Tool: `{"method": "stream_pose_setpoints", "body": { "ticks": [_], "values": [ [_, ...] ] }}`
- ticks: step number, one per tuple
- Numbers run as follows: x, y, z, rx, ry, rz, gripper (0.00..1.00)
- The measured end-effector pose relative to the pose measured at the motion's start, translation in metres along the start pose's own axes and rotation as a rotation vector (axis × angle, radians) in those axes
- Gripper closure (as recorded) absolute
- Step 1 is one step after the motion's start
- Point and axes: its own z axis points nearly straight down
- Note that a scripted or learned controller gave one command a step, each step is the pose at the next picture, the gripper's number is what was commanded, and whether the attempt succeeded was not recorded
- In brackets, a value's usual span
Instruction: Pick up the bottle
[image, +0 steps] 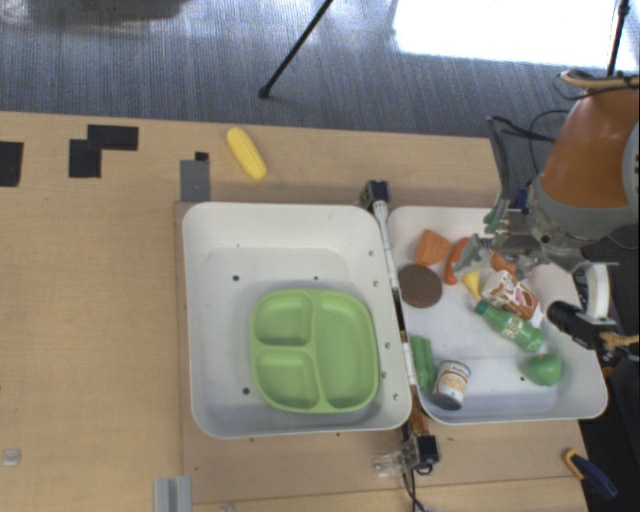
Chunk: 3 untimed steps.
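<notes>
Over right bin, hovered gripper, finger state impossible to tell, just above green bottle, not holding.

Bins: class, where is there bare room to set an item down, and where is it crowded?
Free: the left bin floor around the green tray, widest along its top and left sides. Crowded: the right bin, where the bottle, can, brown disc and other items cluster beneath the end effector.

Arm: grey body, broad orange band above wrist; metallic gripper, black cables.
</notes>
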Motion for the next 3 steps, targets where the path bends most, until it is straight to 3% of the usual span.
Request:
{"method": "stream_pose_setpoints", "body": {
  "ticks": [1, 2, 3],
  "values": [
    [-0.062, -0.042, 0.065, 0.002, 0.0, 0.037, 0.0],
    [-0.069, -0.023, 0.126, -0.002, 0.0, -0.195, 0.0],
    [-0.08, -0.011, 0.147, -0.001, 0.002, -0.327, 0.0]
  ]
}}
